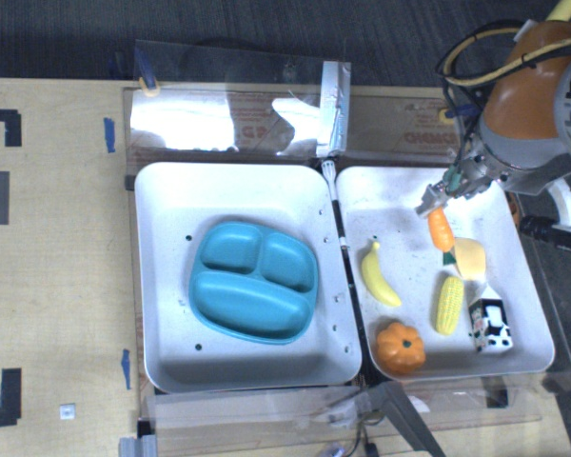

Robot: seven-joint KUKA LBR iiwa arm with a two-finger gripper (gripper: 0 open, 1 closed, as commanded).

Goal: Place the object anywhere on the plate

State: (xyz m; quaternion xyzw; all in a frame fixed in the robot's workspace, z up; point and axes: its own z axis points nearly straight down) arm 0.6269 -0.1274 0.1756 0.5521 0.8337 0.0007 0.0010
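Note:
A blue divided plate (252, 284) lies in the middle of the left bin (162, 208) with nothing on it. In the right bin (390, 198), my gripper (442, 194) hangs at the far side, its tip just above the top end of a small orange carrot (440, 228). The carrot lies on the bin floor, pointing toward the front. Whether the gripper touches the carrot is unclear from this angle. The arm's orange band (523, 93) sits above the bin's back right corner.
Around the carrot lie a pale yellow wedge (470, 257), a corn cob (448, 304), a black-and-white cow toy (491, 324), a banana (379, 274) and a small pumpkin (400, 347). A ridge (338, 255) separates the two bins. Cables (476, 55) loop behind the arm.

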